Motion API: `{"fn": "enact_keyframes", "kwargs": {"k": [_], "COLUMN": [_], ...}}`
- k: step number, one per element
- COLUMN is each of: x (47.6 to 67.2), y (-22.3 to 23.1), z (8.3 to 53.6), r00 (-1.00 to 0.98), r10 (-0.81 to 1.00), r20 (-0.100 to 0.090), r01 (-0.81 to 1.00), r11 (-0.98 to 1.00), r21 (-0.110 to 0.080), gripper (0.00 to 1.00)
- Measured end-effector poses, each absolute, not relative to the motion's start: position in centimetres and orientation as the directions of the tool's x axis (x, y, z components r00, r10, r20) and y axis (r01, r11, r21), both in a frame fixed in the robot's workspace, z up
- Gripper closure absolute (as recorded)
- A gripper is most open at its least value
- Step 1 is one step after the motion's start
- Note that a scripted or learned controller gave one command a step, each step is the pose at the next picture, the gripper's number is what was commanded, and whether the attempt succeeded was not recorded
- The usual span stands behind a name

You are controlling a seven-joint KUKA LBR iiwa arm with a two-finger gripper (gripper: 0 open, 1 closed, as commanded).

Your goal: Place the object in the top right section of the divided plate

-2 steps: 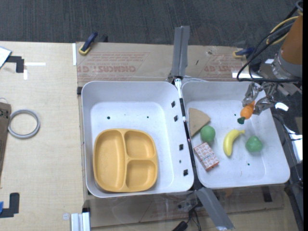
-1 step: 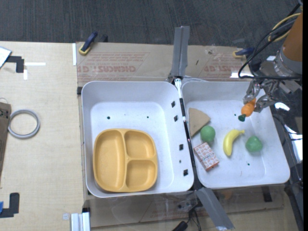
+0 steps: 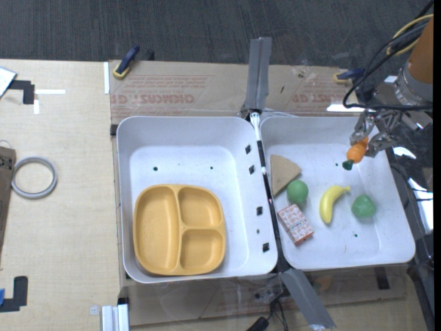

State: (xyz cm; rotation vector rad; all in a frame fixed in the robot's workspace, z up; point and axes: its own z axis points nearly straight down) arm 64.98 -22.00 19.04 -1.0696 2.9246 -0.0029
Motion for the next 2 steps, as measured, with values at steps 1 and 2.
{"fn": "enact_keyframes", "kwargs": {"k": [1,2], "x": [65.1,66.0], "y": [-22.0,-20.1], "z": [20.1,14.7], "r00": [-0.767,-0.497], "r10": [-0.641,-0.868], "r20": [-0.032,-0.005], "r01": [-0.641,-0.868], "r11": [0.767,0.497], "r21": [-0.015,-0.002], "gripper": [1.0,1.0]}}
